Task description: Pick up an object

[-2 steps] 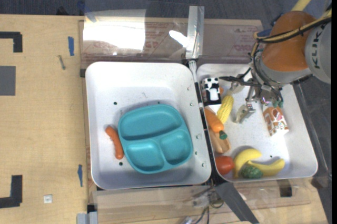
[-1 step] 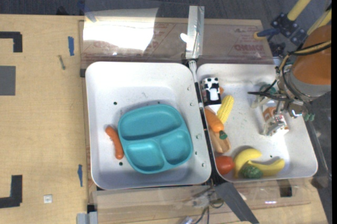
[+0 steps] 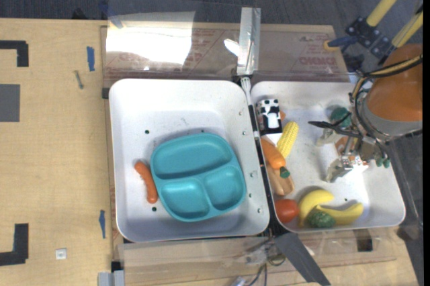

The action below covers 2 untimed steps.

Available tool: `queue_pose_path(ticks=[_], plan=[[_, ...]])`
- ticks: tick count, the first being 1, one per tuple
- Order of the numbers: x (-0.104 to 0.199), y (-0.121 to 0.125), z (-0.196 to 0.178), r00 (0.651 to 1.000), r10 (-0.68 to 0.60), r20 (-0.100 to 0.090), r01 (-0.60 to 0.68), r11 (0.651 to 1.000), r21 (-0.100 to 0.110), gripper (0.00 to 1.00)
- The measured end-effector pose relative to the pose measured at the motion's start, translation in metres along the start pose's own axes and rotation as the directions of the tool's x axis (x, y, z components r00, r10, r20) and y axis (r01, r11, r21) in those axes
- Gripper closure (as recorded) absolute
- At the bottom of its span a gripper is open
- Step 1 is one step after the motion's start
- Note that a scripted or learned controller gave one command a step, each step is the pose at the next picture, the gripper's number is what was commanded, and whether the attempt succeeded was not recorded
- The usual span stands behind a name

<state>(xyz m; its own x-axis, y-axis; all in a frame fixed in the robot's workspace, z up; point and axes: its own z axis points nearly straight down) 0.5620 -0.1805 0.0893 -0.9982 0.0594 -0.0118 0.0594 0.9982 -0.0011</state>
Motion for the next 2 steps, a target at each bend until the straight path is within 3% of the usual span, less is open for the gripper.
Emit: queue_pose_path(ticks=[1, 2], plan=[[-0.048, 0.057, 0.001, 0.989, -0.146, 0.002, 0.146, 0.989, -0.002, 0.00], [-0.032, 0.083, -0.001, 0.984, -0.176, 0.001, 0.176, 0.984, 0.006, 0.00]])
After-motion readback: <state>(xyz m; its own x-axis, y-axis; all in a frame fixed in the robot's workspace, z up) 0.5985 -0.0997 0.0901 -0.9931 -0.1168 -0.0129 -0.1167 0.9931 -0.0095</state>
